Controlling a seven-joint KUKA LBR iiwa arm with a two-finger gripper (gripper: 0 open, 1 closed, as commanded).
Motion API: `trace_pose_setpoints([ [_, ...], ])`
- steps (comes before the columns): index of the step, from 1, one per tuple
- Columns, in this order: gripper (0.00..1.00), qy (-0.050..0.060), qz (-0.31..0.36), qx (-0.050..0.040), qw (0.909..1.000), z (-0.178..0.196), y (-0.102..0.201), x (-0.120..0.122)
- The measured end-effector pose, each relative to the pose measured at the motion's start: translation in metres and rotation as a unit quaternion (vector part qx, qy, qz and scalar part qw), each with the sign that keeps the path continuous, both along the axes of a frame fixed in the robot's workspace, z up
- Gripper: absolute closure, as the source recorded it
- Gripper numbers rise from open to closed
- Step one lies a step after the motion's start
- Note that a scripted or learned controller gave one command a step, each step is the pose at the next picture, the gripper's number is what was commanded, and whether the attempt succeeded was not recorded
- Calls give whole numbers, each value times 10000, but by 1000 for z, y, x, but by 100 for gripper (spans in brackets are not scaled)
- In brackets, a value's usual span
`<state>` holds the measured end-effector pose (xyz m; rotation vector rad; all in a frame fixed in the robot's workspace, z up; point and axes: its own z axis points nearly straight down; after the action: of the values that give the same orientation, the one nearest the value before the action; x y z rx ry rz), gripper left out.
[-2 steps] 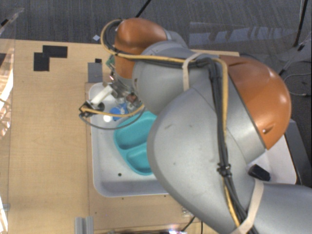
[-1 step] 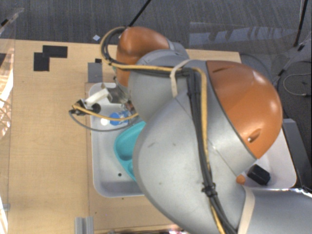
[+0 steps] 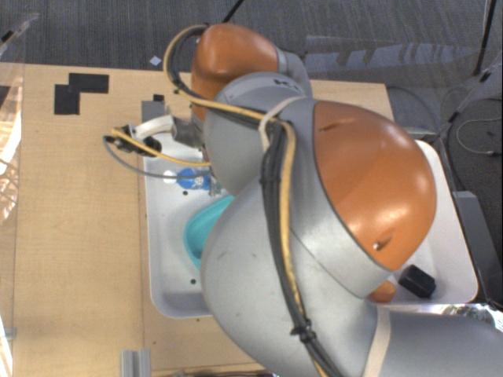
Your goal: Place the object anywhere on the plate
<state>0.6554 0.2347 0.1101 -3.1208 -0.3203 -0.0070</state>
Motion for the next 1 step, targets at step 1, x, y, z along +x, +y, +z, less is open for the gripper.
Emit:
trace_pose_setpoints([
  [1,100,-61,4,21,10000,138,2,-12],
])
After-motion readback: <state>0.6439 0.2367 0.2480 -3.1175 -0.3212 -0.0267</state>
